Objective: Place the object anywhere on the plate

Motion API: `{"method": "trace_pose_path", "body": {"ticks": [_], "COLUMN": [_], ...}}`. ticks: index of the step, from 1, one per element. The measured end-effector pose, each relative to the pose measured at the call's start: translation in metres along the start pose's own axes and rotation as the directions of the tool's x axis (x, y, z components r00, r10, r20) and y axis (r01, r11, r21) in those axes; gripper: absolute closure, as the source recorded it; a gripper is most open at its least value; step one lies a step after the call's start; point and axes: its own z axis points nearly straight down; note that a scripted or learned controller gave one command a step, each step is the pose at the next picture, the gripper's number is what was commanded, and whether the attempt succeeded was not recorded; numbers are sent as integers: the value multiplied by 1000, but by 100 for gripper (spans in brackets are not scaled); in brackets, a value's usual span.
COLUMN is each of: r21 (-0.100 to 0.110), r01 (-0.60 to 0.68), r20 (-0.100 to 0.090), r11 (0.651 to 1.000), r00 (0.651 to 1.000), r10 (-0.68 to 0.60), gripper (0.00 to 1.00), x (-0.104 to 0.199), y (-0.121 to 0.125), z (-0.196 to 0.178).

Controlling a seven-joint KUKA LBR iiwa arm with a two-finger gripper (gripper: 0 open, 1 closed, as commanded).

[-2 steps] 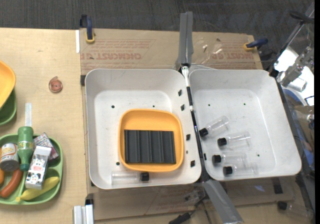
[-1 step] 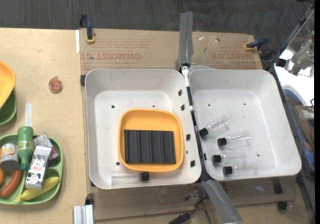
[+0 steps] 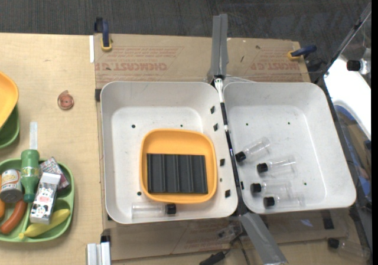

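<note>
A wooden bench [image 3: 47, 69] carries cardboard [image 3: 153, 60] and two white bins under a dark carpet floor at the top of the frame. The left bin [image 3: 118, 110] holds a yellow plate [image 3: 177, 140] with a dark ribbed insert. One clear tube [image 3: 150, 210] with a black cap lies below the plate, against the lower wall. Four more tubes [image 3: 269, 166] lie in the right bin [image 3: 307, 110]. They look light, stiff and slippery, likely to roll; taking one across its middle seems best.

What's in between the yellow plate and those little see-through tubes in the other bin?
In the camera view, the two bins' touching walls lie between the yellow plate and the clear tubes, plus bare white bin floor on each side.
</note>
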Motion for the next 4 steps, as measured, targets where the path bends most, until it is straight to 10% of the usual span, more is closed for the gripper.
{"method": "trace_pose_path", "body": {"ticks": [1, 2, 3, 4], "r21": [-3, -1, -4, -2], "r01": [346, 589, 744, 893], "r20": [-4, 0, -2, 1], "r11": [938, 808, 668, 450], "r00": [938, 808, 668, 450], "r10": [-346, -589, -744, -893], "gripper": [100, 100, 100, 100], "x": [102, 89, 97, 83], "y": [13, -21, -21, -18], "z": [42, 7, 177, 149]}}
